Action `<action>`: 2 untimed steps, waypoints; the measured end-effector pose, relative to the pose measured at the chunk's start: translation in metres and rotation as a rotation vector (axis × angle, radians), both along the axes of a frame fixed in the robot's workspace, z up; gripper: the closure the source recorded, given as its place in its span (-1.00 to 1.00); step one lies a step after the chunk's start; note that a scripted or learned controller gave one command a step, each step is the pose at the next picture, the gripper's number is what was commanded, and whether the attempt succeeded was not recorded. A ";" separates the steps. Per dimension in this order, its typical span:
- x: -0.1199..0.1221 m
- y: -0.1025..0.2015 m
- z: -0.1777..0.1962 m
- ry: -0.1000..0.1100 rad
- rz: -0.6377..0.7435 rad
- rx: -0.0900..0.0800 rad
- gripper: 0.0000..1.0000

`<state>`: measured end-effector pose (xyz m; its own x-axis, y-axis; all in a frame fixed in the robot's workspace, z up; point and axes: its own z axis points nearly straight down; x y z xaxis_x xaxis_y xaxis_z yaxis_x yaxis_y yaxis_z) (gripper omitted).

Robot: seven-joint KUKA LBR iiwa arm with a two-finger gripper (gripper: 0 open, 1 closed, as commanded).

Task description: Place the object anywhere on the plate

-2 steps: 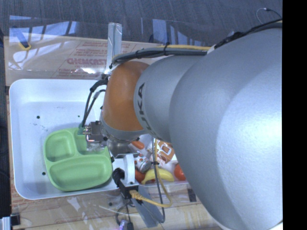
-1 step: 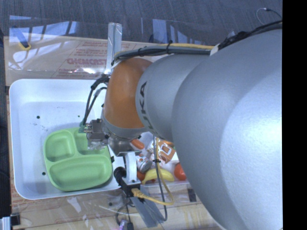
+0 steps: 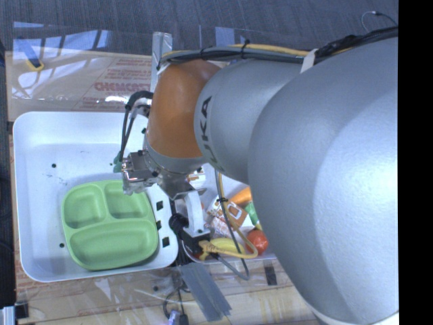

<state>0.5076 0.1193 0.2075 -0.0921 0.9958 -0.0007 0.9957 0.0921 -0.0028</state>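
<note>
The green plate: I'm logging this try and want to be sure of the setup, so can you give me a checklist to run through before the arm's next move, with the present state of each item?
1. Green plate lies flat in the left bin: ok.
2. Plate's three compartments bare, room to set something down: ok.
3. Objects ready in the right bin, an orange item and a red one among them: ok, though mostly hidden by the arm.
4. Gripper holding an object: cannot tell.
5. Wrist's place: over the divide between the bins, by the plate's right edge: ok.
</note>
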 end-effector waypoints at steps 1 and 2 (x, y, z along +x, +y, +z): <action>0.026 0.046 -0.041 0.001 0.057 0.000 1.00; -0.033 0.094 -0.050 0.004 0.160 0.000 1.00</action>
